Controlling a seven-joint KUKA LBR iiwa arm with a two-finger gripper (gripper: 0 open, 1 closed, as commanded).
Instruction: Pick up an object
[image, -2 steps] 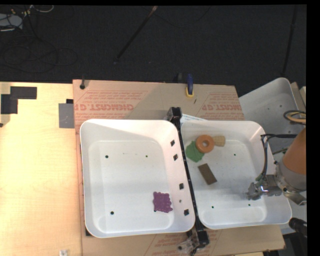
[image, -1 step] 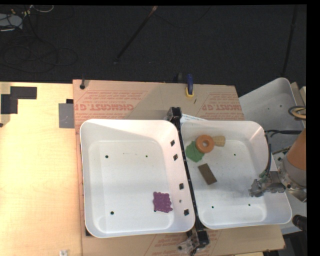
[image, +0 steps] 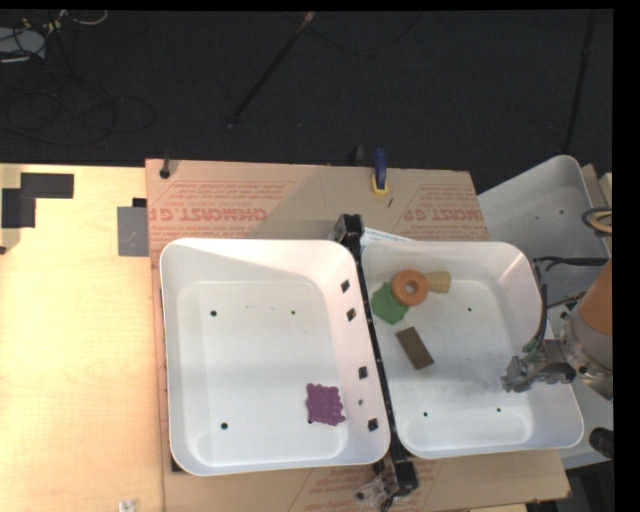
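White plastic floor lies under my hand (image: 525, 374), which hangs at the right bin's (image: 500, 440) right wall; I cannot tell how it is set. Nothing is in it. The nearest pick is the brown block (image: 414, 348), lying flat and apart from the rest, so I would move left, centre over it and come straight down across its narrow sides. I count one brown block, one green piece (image: 387, 304), one orange ring (image: 409, 287) with a tan stub beside it, and one purple lump (image: 324, 404) in the left bin (image: 250, 455). Two bins.
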